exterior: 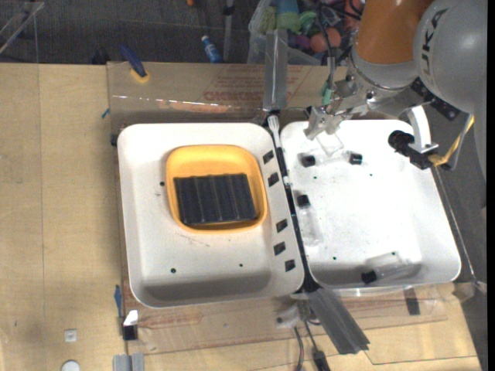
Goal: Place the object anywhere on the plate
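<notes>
A dark, ribbed rectangular object (pixel 215 199) lay flat on the yellow-orange plate (pixel 213 158), covering most of its middle and lower part, in the left bin (pixel 147 230). Nothing sat over it. A row of small black tabs (pixel 277 203) ran along the divider between the bins. The right bin (pixel 402 215) held a few tiny dark bits (pixel 308 160) and something clear near its front edge (pixel 390 269), too faint to identify. The gripper (pixel 323 124) hung over the right bin's back-left corner, well apart from the plate; whether its pale, translucent fingers were parted or closed could not be told. The arm (pixel 433 29) was cut off at the upper right. Bright clutter (pixel 309 6) lay behind the bench.
</notes>
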### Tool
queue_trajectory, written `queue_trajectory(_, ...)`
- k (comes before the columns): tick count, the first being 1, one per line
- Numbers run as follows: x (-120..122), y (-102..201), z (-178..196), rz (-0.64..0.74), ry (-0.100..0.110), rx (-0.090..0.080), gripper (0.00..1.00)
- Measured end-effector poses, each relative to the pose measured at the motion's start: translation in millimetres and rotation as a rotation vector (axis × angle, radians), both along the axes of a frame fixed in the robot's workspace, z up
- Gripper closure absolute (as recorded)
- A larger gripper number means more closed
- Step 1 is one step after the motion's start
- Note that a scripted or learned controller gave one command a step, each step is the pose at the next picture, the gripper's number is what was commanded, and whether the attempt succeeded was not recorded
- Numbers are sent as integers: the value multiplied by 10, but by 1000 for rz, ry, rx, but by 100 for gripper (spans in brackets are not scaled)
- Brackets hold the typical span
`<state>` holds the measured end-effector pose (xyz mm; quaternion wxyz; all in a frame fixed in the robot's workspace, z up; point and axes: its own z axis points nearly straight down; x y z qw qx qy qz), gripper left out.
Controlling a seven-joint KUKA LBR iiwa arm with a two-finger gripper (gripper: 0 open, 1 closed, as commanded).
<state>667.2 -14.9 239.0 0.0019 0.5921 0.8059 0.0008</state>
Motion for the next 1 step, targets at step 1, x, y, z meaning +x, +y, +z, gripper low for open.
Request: queue_trajectory(1, 2, 74, 174, 131, -1, 0, 100)
